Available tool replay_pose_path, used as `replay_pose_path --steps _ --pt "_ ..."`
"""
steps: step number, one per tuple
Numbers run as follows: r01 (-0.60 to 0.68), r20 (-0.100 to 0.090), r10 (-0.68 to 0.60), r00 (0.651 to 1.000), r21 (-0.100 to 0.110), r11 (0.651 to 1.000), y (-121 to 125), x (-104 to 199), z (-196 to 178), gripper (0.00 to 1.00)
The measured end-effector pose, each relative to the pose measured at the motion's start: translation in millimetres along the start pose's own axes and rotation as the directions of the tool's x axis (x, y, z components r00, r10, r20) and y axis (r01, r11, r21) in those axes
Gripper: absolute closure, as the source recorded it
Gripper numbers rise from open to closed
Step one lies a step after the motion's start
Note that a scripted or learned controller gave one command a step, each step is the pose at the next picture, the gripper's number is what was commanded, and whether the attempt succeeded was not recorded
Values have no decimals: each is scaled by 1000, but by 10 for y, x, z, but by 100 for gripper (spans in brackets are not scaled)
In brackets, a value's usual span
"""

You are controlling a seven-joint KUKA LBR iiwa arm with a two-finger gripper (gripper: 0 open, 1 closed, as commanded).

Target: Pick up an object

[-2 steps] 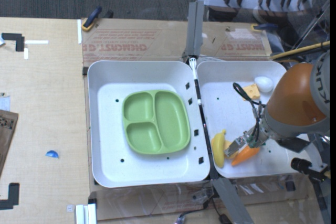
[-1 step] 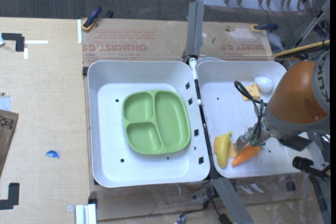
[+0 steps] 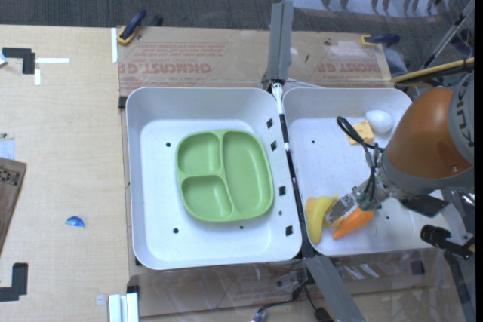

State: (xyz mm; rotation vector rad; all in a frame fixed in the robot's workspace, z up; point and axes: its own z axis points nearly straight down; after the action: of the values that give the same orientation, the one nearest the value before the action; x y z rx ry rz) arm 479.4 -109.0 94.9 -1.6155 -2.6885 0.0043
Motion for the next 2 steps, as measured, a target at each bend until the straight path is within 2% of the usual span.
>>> replay_pose_path --steps 1,2 --pt "-191 -1 191 982 -2 982 -5 24 62 0" --pt "-194 0 194 981 0 981 -5 -5 -1 100"
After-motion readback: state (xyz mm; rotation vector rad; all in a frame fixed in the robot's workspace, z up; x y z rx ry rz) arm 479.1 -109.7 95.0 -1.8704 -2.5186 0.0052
